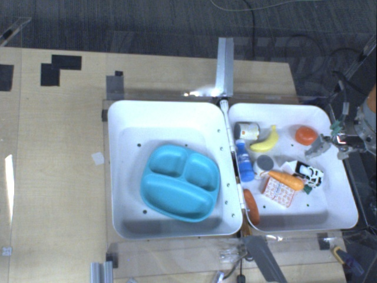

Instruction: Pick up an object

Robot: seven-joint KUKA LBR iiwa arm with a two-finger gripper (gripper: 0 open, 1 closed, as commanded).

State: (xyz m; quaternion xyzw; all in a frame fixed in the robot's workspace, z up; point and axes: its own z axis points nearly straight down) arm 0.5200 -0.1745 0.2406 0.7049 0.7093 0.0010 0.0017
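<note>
The end effector hangs over the right bin's far right edge, fingers spread, gripping nothing. Left of it lie a tomato, banana and carrot.

A pale wooden bench fills the left and middle, with black block-shaped marks near its far left edge. Beyond it lies dark grey carpet — a thin black cable loops across it — while a grey metal post stands upright behind the bench.
</note>
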